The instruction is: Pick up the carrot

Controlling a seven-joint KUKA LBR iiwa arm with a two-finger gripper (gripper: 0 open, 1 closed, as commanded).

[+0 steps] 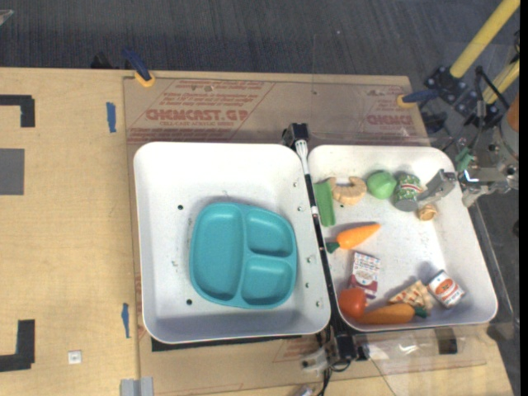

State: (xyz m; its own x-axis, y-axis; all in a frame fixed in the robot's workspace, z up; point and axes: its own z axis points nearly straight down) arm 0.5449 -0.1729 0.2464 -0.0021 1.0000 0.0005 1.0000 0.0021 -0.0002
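Note:
The carrot [356, 236], orange with a small green top at its left end, lies on its side in the left middle of the right bin [462, 246]. My gripper [439, 186] reaches in over the right bin's upper right edge, beside a green-labelled can [408, 190]. It is well apart from the carrot, up and to the right of it. Nothing shows held in it.
Around the carrot lie a green stick [324, 203], a bagel [349, 189], a green ball [380, 184], a red-and-white packet [365, 272], a tomato [352, 302], a sausage [389, 313], a pizza slice [412, 294] and a small can [446, 288]. A teal divided plate [243, 254] sits in the left bin [157, 221].

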